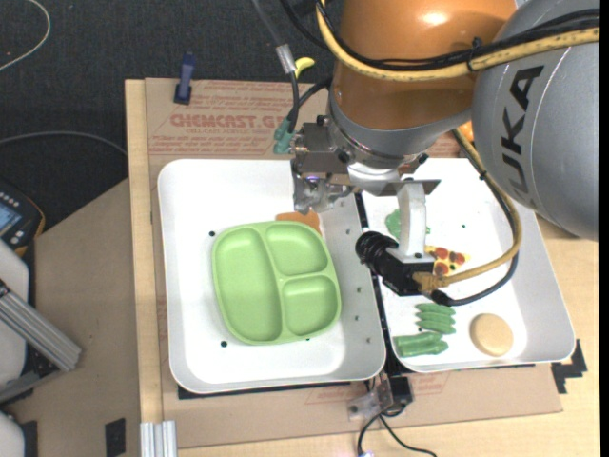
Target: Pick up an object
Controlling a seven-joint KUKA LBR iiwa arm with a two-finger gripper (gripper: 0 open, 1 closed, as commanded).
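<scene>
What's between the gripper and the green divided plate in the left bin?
Nothing visible. The gripper sits over the left bin at the green divided plate's far edge, beside a small orange item; nothing lies on the plate.

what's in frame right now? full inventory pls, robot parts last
white bins: 2, white, side by side on the bench; left one larger in view
divided plate: 1, light green, three compartments, in the left bin
orange item: 1, orange, left bin, at the plate's far edge, partly hidden under the tool
green bean-like pieces: a few, green, right bin, near front
round tan piece: 1, tan, right bin, front right corner
pizza-slice-like toy: 1, yellow with red spots, right bin, middle
green item: 1, green, right bin, mostly hidden behind the arm
cardboard sheet: 1, brown with red print, under the bins
arm: 1, grey with orange band, reaching in from the right
tool: 1, over the left bin's far edge
</scene>
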